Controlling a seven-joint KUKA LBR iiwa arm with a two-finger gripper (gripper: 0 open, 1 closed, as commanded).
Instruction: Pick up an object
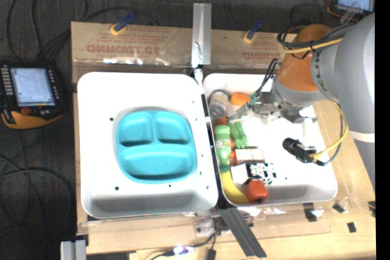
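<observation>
The right bin (304, 189) holds a heap of small objects along its left wall. At the back are a silver can (217, 103) and an orange piece (240, 98). Below them lie green pieces (239, 134), a white box (247, 155), a yellow banana (233, 189) and a red piece (256, 190). My gripper (248, 109) hangs low at the back of this bin, just right of the can and under the orange piece. Nothing shows held in it.
A cyan divided plate (157, 145) lies in the left bin (97, 192). The grey arm with its orange band (298, 70) covers the right bin's back right corner. A black plug on a yellow cable (298, 148) hangs over the bin floor.
</observation>
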